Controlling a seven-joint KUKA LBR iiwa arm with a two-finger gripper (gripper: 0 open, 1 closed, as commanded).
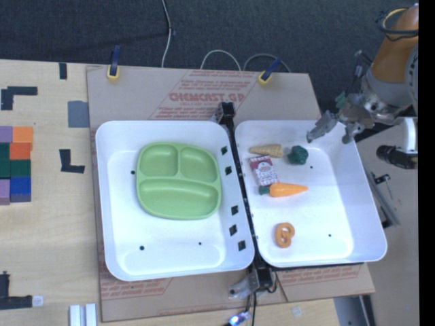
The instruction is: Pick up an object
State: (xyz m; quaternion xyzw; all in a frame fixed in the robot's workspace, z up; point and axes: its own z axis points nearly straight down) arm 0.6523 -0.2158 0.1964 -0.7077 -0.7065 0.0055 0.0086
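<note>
The right bin (340, 209) holds several small items: a pale corn cob (266, 151), a dark green lump (298, 155), a red and white packet (264, 171), an orange carrot (287, 190) and a brown pretzel (284, 235). My gripper (332, 130) hangs open over the bin's far right corner, up and to the right of the green lump. Its two fingers are spread apart, and nothing sits between them.
The left bin (115, 202) holds a green divided plate (179, 180). Both bins rest on a cardboard sheet (197, 94) clamped at the back. Coloured blocks (16, 163) lie at the far left of the bench. Cables loop behind the bins.
</note>
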